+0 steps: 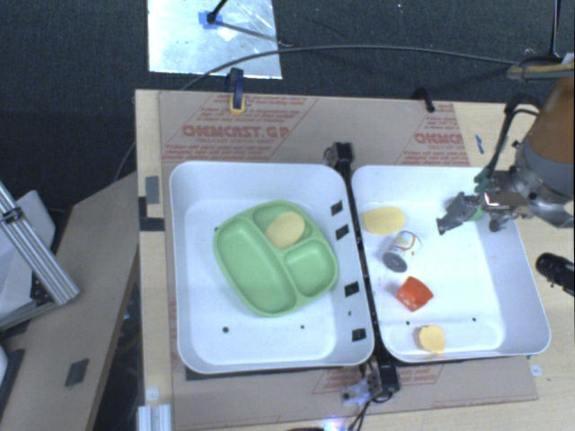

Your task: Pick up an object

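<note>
My gripper (pixel 458 214) hangs over the right part of the right bin (pixel 517 281), with the arm coming in from the right. No object shows between its dark fingers. In that bin lie a pale yellow oval piece (pixel 384 220), a small grey and clear item with a wire loop (pixel 399 251), a red block (pixel 414 293) and a small yellow piece (pixel 431 338). All of them lie to the left of and below the gripper. The left bin (pixel 193 241) holds a green divided plate (pixel 269 260) with a yellow lump (pixel 286 230) in its upper compartment.
Both bins rest on a cardboard sheet (pixel 269 124). Black clips sit along the seam between the bins (pixel 346 232). A shiny foil square (pixel 211 21) lies at the back. A metal rail (pixel 31 250) stands at the far left.
</note>
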Controlling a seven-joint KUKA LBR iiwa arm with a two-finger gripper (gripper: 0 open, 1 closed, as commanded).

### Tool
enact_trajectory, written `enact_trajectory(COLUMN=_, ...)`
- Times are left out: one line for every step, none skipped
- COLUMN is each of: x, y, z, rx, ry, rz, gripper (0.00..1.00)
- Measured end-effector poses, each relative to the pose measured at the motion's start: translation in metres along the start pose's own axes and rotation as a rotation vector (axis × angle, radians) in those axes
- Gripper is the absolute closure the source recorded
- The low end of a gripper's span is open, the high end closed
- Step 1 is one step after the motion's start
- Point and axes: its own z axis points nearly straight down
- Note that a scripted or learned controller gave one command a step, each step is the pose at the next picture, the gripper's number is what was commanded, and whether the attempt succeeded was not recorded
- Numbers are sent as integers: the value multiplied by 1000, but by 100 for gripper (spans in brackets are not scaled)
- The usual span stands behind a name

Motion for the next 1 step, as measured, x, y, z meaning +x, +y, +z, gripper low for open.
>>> enact_trajectory(x=0, y=2, z=-5, rx=-11, ry=-2, rz=-2, gripper=0)
